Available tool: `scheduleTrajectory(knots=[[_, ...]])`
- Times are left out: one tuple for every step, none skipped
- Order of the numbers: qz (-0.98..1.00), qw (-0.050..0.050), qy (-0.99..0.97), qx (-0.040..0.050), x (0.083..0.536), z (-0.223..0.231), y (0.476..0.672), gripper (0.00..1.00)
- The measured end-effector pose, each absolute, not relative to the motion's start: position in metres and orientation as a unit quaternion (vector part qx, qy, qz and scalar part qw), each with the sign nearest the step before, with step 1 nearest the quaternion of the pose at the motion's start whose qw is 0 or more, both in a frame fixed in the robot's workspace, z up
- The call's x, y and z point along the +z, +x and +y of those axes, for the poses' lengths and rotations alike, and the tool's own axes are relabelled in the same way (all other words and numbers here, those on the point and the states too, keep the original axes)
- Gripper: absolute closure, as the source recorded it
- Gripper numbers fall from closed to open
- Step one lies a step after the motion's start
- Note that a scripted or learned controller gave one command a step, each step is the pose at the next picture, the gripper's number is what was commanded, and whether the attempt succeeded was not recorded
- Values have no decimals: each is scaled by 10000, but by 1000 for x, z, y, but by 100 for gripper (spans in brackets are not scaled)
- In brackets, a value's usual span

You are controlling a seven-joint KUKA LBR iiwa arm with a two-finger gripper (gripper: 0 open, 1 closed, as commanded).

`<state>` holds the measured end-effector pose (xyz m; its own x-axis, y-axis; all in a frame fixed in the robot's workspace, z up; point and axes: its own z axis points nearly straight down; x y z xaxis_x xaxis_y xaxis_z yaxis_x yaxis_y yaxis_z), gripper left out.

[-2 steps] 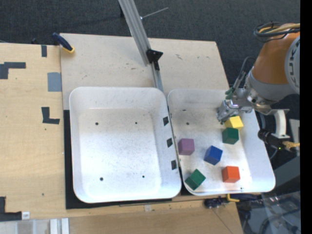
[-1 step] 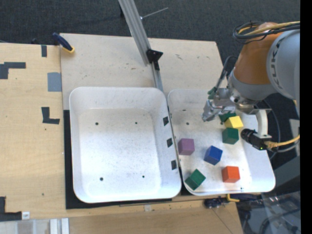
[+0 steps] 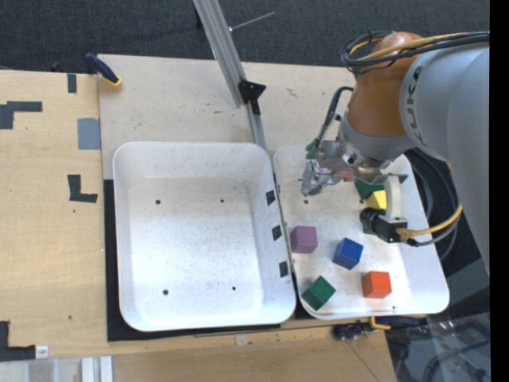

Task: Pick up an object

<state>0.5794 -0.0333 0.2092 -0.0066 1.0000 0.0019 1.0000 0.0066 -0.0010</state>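
The gripper (image 3: 312, 180) hung over the far part of the right bin (image 3: 433, 289), its fingers pointing down with nothing between them; whether they were spread or closed could not be told. Nearer in that bin lay a purple cube (image 3: 303, 239), a blue cube (image 3: 347, 253), a green cube (image 3: 319, 291) and an orange cube (image 3: 376, 284). The left bin (image 3: 127, 165) sat alongside.
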Motion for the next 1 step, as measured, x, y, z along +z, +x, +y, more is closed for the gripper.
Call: scheduleTrajectory(knots=[[-7095, 13, -7047, -2, 211, 19, 584, 100]])
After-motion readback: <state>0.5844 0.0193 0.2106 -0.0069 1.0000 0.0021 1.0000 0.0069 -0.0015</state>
